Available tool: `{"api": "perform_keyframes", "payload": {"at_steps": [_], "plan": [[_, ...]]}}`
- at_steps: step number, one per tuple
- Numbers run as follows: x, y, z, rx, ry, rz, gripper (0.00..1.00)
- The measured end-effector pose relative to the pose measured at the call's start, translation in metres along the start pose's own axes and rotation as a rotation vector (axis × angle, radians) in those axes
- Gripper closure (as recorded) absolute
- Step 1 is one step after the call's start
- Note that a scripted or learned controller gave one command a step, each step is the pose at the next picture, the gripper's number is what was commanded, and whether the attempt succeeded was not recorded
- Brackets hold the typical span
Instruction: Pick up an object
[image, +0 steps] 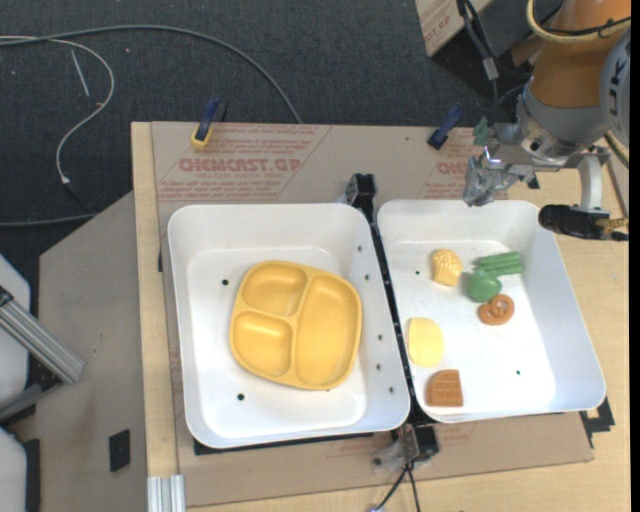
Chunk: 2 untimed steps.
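Note:
The right bin (560, 330) holds several small toy foods: a yellow corn piece (446, 266), a green vegetable (490, 274), a brown doughnut-like round (496, 310), a pale yellow flat piece (425, 342) and a brown waffle-like square (445, 388). My gripper (483, 190) hangs above the back rim of the right bin, up and right of the corn piece. Nothing sits between its fingers.
A yellow divided plate (296, 324) lies in the left bin (200, 300). Blue clamps (208, 120) (444, 128) hold the cardboard sheet at the back. A black clip (361, 190) joins the bins at the rear. Cables run over the dark floor at the upper left.

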<state>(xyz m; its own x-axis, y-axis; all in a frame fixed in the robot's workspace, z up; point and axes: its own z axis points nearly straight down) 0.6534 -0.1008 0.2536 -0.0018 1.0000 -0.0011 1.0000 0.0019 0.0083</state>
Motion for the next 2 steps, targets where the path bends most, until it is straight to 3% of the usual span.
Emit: {"api": "perform_keyframes", "payload": {"at_steps": [2], "plan": [[0.11, -0.02, 0.028, 0.012, 0.003, -0.004, 1.0]]}}
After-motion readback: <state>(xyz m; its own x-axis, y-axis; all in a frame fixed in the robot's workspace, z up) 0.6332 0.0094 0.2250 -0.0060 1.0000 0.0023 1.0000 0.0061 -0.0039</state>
